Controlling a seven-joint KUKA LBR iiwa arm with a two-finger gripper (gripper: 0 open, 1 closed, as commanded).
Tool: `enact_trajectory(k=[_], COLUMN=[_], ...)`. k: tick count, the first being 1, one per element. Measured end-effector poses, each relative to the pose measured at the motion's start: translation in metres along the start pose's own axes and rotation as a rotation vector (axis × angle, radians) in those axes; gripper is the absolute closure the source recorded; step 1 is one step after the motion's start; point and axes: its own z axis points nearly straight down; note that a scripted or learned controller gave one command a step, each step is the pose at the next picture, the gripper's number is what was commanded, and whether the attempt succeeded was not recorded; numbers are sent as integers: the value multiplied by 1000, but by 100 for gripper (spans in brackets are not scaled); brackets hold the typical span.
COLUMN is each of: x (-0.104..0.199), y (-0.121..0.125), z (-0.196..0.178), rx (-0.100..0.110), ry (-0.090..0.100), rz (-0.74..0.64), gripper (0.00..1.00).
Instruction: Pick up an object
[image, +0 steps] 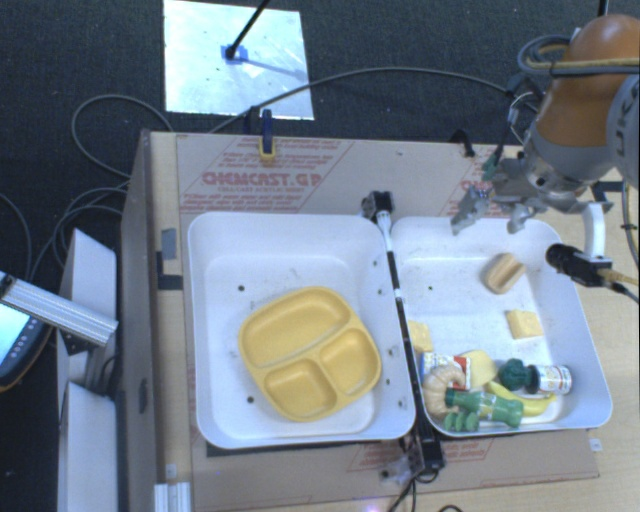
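Note:
My gripper (490, 216) hangs over the far edge of the right bin (470, 262), its two grey fingers spread open with nothing between them. A tan bread-like piece (502, 272) lies just below and to the right of it. A yellow cheese wedge (524, 323) sits nearer the front. At the bin's front lie a pile of toy food, a green bottle (482, 408), a small bottle with a green cap (535, 377), a banana (520, 398) and a croissant (439, 381).
The left bin (225, 260) holds a yellow three-part divided plate (308, 351). A black divider clip (378, 206) sits between the bins at the far end. Cables run across the dark floor behind the bench.

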Motion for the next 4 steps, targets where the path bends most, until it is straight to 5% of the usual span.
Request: enact_trajectory(k=[1, 2, 3, 4], x=[-63, -88, -64, -64], y=[1, -4, 28, 30], z=[81, 152, 160, 148], rx=[4, 1, -1, -5], ry=[-1, -1, 0, -1], rz=[2, 2, -1, -3], gripper=[0, 0, 0, 100])
